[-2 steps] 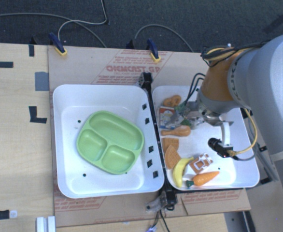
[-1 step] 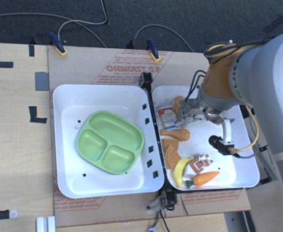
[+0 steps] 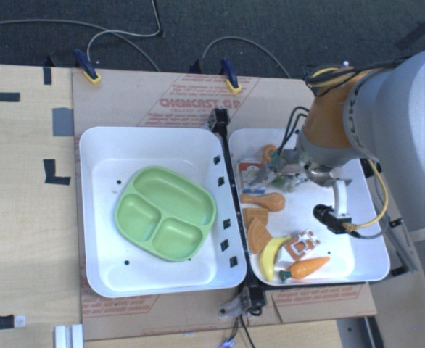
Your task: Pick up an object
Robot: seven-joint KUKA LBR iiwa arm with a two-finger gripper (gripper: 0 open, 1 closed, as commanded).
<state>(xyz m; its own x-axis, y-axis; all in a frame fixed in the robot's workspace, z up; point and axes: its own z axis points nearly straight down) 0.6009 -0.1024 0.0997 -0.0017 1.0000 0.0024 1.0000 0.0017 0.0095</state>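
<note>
Hanging low in the right bin (image 3: 365, 245), gripper (image 3: 283, 171) just beside the orange drumstick toy (image 3: 265, 201); clenched or released, cannot tell. Approach step seemingly; next calling for closing on 1 toy, then lifting.

Bright, even overhead light, soft shadows, slightly soft focus, perhaps mild compression blur.
</note>
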